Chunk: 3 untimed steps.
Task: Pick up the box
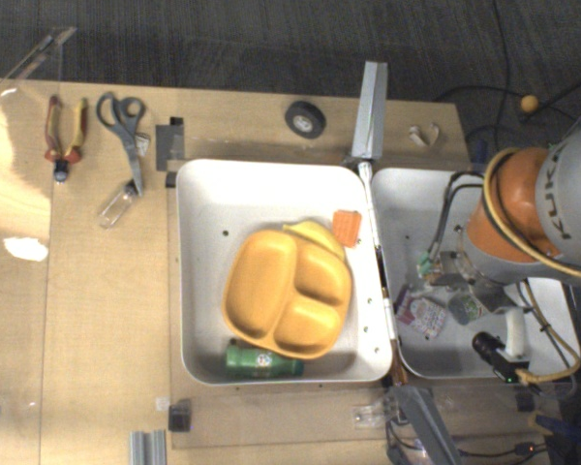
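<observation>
1. Pale wooden counter [97, 337] under two white bins (dark carpet beyond its far edge). Scissors [126, 124], pliers [63, 134] and a tape roll [305, 118] lie well away from the gripper [452, 284], up and to its left.
2. The gripper hangs low in the right bin [407, 187], half hidden by cables. I cannot tell whether it is open or closed, and nothing shows in its grasp.
3. The box [347, 227], taken to be the small orange one, sits in the left bin [198, 260], across the dividing wall to the gripper's left and a little farther back.
4. Risk: a crumpled packet [424, 315] lies just beside the gripper, lower left, so a descent here would probably take it instead.
5. Risk: the box is wedged between the yellow tray [289, 294] and the bin wall (little room either side), so a grasp may strike the wall or tray and slip off.
6. A green bottle [261, 360] lies nearer the front, clear of that path.
</observation>
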Available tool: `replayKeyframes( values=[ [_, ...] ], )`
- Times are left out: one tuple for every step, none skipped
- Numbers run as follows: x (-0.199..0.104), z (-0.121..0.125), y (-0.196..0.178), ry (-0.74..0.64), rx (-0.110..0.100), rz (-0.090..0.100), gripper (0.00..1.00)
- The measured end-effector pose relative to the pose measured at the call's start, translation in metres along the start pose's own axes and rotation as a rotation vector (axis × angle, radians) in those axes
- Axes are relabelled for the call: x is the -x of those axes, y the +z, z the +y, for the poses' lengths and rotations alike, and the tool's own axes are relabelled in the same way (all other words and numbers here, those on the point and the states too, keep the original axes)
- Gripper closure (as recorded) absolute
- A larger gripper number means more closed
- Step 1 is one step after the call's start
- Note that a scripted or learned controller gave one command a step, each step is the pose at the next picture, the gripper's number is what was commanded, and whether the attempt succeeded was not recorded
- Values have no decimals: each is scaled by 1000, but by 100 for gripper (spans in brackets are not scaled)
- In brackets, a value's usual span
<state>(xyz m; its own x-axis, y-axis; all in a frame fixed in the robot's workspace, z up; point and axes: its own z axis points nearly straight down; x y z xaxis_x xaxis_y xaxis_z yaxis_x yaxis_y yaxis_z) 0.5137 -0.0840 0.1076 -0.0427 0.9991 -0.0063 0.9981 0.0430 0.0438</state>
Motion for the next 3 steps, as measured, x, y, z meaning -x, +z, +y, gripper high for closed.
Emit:
replayKeyframes(
  values=[
    [0,0,0,1,-1,0,0],
    [3,-13,11,-12,-4,0,0],
    [3,-16,11,-9,-8,0,0]
  ],
)
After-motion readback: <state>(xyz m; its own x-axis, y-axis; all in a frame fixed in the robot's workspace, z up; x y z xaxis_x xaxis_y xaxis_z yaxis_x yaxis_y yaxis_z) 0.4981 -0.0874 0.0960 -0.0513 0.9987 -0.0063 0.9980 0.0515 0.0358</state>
